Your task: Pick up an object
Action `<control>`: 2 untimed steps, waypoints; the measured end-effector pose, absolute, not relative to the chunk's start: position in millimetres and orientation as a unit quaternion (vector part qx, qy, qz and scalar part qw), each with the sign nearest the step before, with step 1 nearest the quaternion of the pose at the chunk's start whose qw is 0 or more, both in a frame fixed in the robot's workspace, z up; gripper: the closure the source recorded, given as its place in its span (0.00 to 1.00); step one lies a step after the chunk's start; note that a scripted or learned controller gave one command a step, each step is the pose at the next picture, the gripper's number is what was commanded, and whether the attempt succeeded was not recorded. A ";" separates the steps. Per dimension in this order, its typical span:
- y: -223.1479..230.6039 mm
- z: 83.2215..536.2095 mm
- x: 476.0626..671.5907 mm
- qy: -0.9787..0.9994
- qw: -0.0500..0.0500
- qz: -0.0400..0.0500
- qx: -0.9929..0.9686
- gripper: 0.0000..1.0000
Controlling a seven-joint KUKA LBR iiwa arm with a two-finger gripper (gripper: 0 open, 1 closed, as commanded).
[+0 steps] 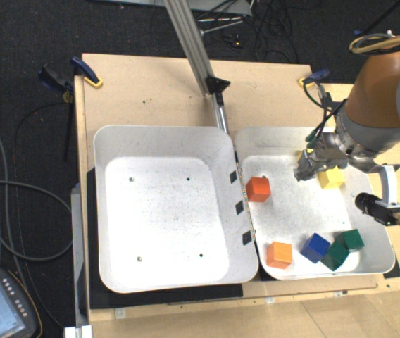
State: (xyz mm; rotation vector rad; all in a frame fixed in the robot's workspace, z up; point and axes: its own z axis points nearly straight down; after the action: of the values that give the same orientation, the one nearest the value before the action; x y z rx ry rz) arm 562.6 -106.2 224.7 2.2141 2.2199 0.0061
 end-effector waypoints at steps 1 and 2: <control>-46.9 218.8 579.9 0.710 0.000 0.001 0.704 1.00; -3.3 215.4 596.8 0.710 0.000 0.001 0.704 1.00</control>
State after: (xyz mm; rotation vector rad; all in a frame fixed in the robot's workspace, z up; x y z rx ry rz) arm 596.8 -3.3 215.4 2.2123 2.2297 0.0028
